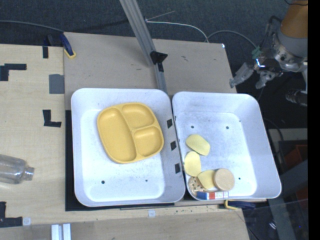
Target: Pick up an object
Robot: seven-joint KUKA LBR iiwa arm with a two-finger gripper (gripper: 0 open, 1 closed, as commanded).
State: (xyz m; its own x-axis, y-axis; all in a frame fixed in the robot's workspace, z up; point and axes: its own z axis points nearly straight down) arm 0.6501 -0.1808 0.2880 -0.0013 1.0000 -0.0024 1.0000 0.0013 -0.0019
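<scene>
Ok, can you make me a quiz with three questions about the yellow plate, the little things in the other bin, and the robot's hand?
1. Where is the yellow plastic divided plate?
A. left white bin
B. right white bin
C. on the bench

2. How many sections does the plate have?
A. two
B. three
C. five

3. Where is the robot's gripper?
A. inside the left bin
B. touching the plate
C. outside the bins, beyond the right bin's far corner

Answers: 1 A, the plate lies in the left bin. 2 B, ridges split it into three. 3 C, the gripper hangs beside the bench edge, away from the small yellow pieces.
</scene>
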